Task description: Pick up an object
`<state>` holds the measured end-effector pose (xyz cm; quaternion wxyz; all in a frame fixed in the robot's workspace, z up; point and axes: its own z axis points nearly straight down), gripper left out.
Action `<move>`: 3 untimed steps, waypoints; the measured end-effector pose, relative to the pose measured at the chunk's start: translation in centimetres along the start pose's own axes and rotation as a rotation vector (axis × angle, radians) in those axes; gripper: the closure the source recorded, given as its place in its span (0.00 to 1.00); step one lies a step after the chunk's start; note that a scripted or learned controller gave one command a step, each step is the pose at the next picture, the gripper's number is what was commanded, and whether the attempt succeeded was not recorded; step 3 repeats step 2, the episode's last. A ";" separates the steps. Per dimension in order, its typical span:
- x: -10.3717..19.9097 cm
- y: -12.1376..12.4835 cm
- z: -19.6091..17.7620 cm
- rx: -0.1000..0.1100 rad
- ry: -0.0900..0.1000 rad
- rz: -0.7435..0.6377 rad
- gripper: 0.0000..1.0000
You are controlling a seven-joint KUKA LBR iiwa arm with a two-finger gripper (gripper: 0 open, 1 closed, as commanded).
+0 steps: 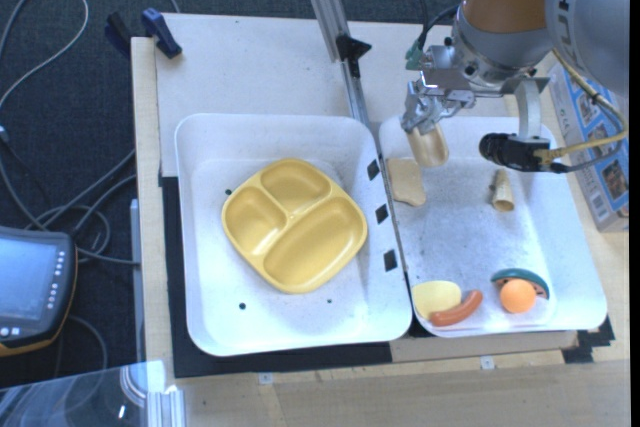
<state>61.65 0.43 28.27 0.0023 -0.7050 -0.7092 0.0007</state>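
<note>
hanging over the far end of the right bin [585, 255], the gripper [424, 120] has a pale tan, rounded piece [429, 147] pinched between its fingers, so the jaws are closed on that piece, which is lifted above the bin floor. just below and left of it a second tan, flat piece [406, 183] lies against the bin's left wall. a small beige cone-like item [501, 190] rests further right. at the near end sit a yellow round piece [436, 297], a red sausage [456, 311] touching it, and an orange ball [517, 296] on a teal ring [528, 279]. the left bin [200, 175] holds a yellow divided plate [294, 225] with three compartments, lying flat near its centre
</note>
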 end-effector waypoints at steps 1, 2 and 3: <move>3.8 -2.8 0.3 0.000 0.000 0.001 1.00; 8.6 -4.5 2.1 0.002 0.000 0.000 1.00; 8.6 -4.5 2.1 0.002 0.000 0.000 1.00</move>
